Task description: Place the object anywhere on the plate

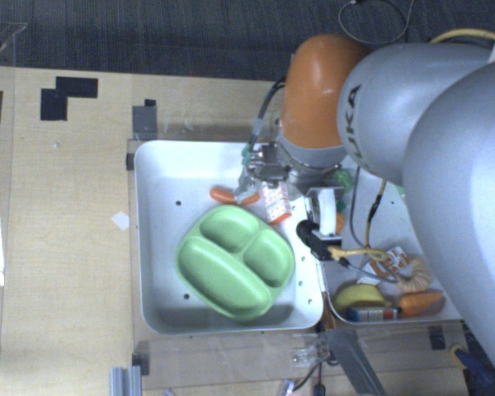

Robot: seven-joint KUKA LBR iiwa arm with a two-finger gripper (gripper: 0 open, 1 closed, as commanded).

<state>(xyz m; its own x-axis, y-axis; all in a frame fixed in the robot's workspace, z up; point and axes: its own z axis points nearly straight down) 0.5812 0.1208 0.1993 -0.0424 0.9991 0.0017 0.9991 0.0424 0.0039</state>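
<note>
- Mostly, the grey arm (429,130) hides the right bin (396,304), so the tool (260,184) sits over the left bin (157,246); its state I cannot tell.
- Just below the tool lies the green three-compartment plate (235,261).
- Beside the tool, a small orange sausage-like object (223,195) rests off the plate's rim; a loose grab could drop it short.
</note>
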